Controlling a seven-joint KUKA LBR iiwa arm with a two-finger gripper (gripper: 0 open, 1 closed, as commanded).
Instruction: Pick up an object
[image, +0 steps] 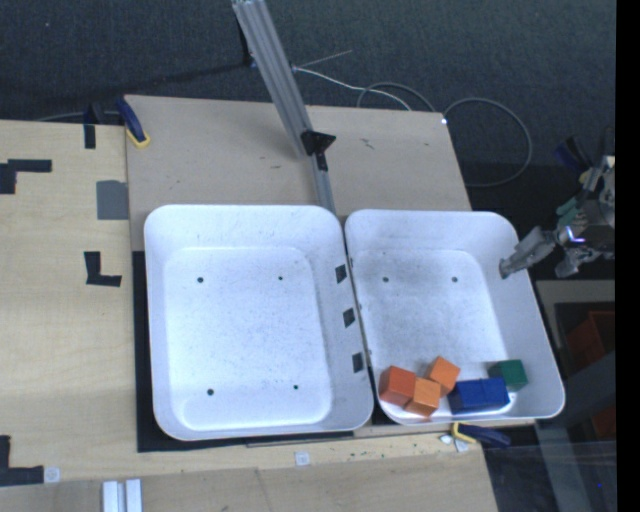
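Camera view. Two shallow white bins sat side by side on the bench. The left bin (245, 320) carried no objects. The right bin (440, 300) held all the candidates, grouped along its near edge between 5 and 6 o'clock of the bin floor.

Contents, left to right: an orange block (398, 383), a second orange block (426, 396) touching it, a third orange block (444, 373) just behind those two, a blue block (479, 395) just beside them toward 3 o'clock, and a green block (511, 374) at the blue block's far corner, against the bin wall.

The gripper (522, 257) hung at the bin's 3 o'clock rim, well apart from the blocks. Nothing was visible between its fingers. How far they stood open could not be read from this view; the tool appeared small and blurred.

Handling assessment. The blocks looked rigid, light and flat-faced, probably wood or plastic; no fragility was expected. Smooth faces may have been somewhat slippery, so a square grasp across two parallel faces was advisable.

Recommended grasp point. The blue block offered the longest free faces; its short axis was judged the best span. The orange blocks were packed together, leaving little finger clearance. The green block lay close to the wall, which risked a finger collision.
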